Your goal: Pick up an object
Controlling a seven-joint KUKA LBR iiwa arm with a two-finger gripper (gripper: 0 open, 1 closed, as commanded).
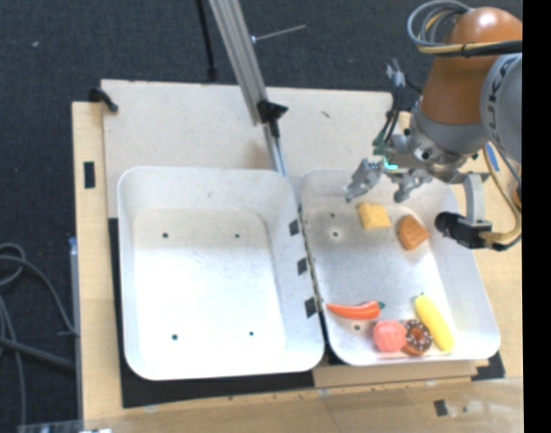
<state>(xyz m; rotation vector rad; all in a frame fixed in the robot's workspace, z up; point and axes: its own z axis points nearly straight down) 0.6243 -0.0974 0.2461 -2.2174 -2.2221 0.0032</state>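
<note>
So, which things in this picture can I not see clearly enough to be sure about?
- The tool, camera view: small and blurred, so whether it is open or shut is unclear.
- The arm: cut off by the right edge.
- The small dark round item between the pink fruit and the banana: too small to identify.

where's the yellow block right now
The yellow block lies in the right bin, near its far end, just left of the brown bread-like piece and just below the gripper.
</note>
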